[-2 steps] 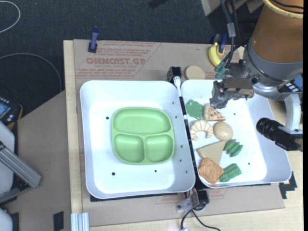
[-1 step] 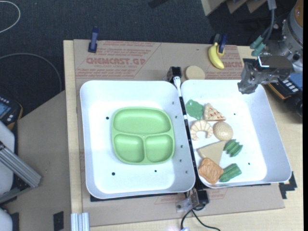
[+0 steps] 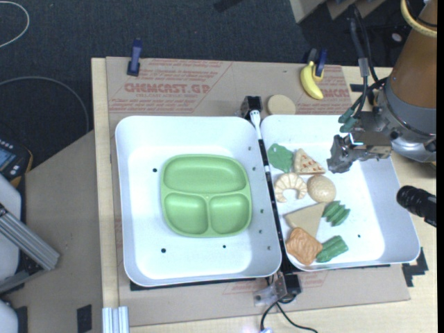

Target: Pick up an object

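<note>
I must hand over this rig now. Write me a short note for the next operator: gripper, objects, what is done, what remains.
Gripper: above the right bin, near its upper part; nothing seen between its fingers.
Objects: toy foods lie in the right bin's left half, among them a croissant and a pizza slice. A green divided tray sits in the left bin. A banana lies outside, behind the bins.
Done: no pick yet.
Left: grasp one object and lift it.
</note>
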`<state>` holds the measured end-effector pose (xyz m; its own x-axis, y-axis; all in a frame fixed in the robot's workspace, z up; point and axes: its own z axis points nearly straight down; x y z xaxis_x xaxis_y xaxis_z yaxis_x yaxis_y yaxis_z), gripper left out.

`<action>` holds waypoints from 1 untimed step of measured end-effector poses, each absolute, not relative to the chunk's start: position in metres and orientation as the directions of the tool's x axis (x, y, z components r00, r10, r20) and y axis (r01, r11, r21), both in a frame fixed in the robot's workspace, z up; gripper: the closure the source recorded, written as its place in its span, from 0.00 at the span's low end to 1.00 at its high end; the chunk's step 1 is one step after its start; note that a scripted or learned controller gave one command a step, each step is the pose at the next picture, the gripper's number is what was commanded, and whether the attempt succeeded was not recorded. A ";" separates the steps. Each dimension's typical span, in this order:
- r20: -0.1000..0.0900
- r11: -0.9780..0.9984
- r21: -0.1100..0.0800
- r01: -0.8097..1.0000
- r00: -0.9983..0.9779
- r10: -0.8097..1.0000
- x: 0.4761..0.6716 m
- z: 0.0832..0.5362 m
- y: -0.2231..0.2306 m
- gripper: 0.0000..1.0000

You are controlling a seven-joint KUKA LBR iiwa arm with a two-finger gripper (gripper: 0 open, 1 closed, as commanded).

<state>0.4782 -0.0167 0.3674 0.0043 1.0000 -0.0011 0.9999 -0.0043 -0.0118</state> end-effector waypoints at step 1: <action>0.001 0.005 0.006 1.000 -0.006 1.000 0.480 0.411 0.025 1.00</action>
<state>0.4799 0.0249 0.4113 -0.0055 1.0000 0.0013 1.0000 0.0055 0.0062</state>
